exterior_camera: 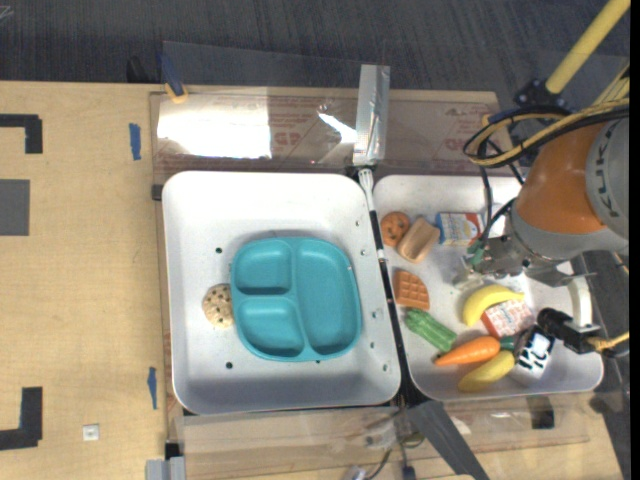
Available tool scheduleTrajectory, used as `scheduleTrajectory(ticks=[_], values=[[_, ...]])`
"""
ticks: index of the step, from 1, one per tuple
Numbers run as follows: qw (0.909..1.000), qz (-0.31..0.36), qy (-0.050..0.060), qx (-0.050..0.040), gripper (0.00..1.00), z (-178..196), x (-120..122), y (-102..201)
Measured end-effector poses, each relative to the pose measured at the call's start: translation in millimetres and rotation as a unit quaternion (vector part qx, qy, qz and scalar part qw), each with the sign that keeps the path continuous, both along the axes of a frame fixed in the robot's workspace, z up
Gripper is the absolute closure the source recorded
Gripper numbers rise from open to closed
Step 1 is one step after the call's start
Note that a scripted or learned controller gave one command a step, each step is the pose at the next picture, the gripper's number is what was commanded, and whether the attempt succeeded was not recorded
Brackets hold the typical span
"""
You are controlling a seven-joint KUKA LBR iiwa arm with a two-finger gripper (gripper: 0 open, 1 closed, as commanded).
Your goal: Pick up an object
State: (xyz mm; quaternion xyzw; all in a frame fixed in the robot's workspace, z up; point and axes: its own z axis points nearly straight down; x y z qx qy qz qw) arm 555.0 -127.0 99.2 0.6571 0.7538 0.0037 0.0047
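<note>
The two-finger gripper [487, 259] hangs low in the right white bin [585, 373], just above a yellow plastic banana [487, 300]. Whether anything sits between its tips cannot be told; they are too small and dark.

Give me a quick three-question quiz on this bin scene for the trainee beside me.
1. True or false: the round speckled cookie lies inside the teal three-compartment plastic tray.
2. Which bin holds the orange toy carrot: A) left white bin, B) right white bin?
3. Fill in: the ridged brown waffle piece lies just above the ____ toy vegetable.

Key: 1 false, it lies beside the tray's left edge; 2 B; 3 green.
</note>
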Motion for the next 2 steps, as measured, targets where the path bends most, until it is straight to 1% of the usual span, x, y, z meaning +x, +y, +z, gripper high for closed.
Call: scheduleTrajectory(ticks=[1,2], values=[[0.9752,0.221,0.005,-0.0012,1.0,-10,-19,-36],[0.9951,0.099,0.002,-0.0001,1.0,88,43,65]])
